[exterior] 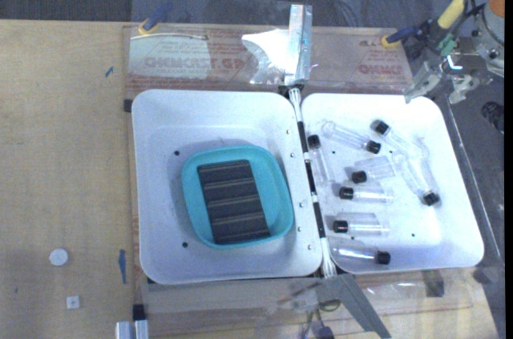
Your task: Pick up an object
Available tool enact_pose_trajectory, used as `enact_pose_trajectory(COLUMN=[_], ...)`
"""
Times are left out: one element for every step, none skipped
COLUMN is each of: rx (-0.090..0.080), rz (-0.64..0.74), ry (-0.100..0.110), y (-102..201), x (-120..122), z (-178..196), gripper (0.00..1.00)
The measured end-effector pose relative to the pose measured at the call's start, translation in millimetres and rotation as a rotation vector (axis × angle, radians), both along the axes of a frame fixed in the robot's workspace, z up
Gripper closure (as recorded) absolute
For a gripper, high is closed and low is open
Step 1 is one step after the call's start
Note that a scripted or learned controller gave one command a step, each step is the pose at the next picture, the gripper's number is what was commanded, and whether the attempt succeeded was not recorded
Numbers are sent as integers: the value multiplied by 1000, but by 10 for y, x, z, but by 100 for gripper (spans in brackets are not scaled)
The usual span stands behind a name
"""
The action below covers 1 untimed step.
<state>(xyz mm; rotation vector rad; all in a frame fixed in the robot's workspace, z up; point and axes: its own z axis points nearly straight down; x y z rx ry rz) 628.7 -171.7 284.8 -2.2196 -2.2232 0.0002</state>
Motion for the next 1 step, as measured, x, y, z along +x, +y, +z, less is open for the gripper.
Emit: enact_pose_trajectory(rx=[0], rz=[69], ry=[0], y=[214], x=[-14], z=[-1393], gripper=[0])
